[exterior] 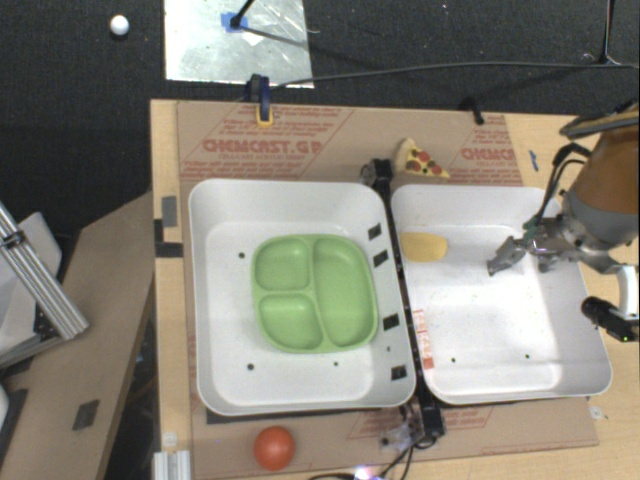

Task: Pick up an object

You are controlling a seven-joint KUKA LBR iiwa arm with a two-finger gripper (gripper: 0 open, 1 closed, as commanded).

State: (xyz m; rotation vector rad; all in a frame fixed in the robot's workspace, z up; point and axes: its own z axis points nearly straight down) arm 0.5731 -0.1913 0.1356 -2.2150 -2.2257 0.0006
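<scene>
The claw is grey metal — thin and pointy at its tip. Right behind the claw sits a round grey wrist. Behind the wrist comes a wide orange band. A thin dark cable curves up beside the claw's back end.

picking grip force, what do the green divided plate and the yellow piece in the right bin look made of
Green divided plate: probably moulded plastic, smooth with a soft sheen. The even colour and the rounded ridges between its compartments point that way.
Yellow piece: flat and matte, perhaps soft plastic or foam, but it is too small in the view to tell.
</scene>
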